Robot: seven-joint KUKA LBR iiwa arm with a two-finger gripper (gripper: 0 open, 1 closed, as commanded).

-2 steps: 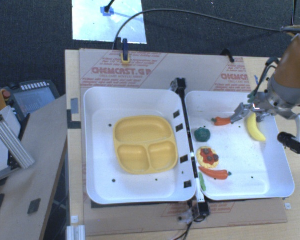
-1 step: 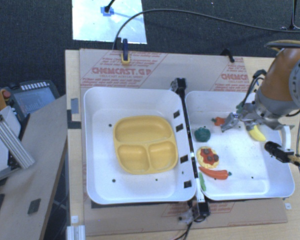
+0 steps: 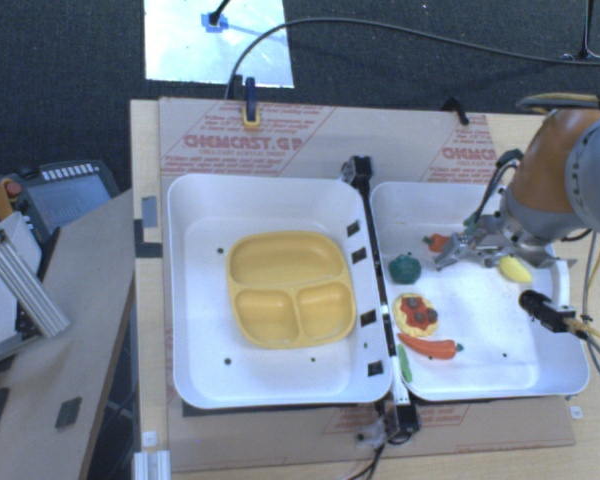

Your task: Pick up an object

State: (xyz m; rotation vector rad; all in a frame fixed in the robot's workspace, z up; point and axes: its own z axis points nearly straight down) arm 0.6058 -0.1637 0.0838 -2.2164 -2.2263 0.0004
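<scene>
White bins sit side by side; we see the gripper [image 3: 450,254] low in the right bin [image 3: 480,373], and cannot tell its state. Nearest lie a small red piece [image 3: 437,240] and a yellow piece [image 3: 515,269]. We judge a glancing descent could nudge the red piece away.

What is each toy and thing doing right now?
Yellow divided plate: flat in the left bin.
Green pepper toy: lying in the right bin.
Pizza toy: flat, topping up.
Red chili toy: on its side.
Yellow toy: lying beside the gripper.
</scene>
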